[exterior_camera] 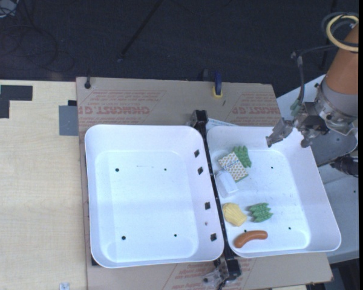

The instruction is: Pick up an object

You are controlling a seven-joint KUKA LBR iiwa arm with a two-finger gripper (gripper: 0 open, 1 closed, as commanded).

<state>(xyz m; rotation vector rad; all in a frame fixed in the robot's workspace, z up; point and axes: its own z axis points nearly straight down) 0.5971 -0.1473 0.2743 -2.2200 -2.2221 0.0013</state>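
Dark flooring strewn with cables backs a pale wooden bench (pixel 30 180), where a cardboard sheet (pixel 169 104) carries two shallow white bins side by side. With the pick-up task barely begun, the gripper (pixel 292 135) hangs above the right bin (pixel 323 216) at about one o'clock from that bin's centre, over its far rim. Its two fingers appear spread apart with nothing between them; no object has been lifted.

All candidate objects lie in the right bin's left half. A patterned block (pixel 233 166) touches a green leafy toy (pixel 242 156) at its one o'clock. Just below sits a small clear or white piece (pixel 227 183), too faint to identify. Toward six o'clock, a yellow corn-like toy (pixel 233 214) lies beside a second green piece (pixel 260 211), with an orange-red sausage (pixel 250 238) nearest the front rim. The left bin (pixel 97 192) holds no objects.

Everything remains to be done, by this reading: choosing a target, descending, closing and lifting.
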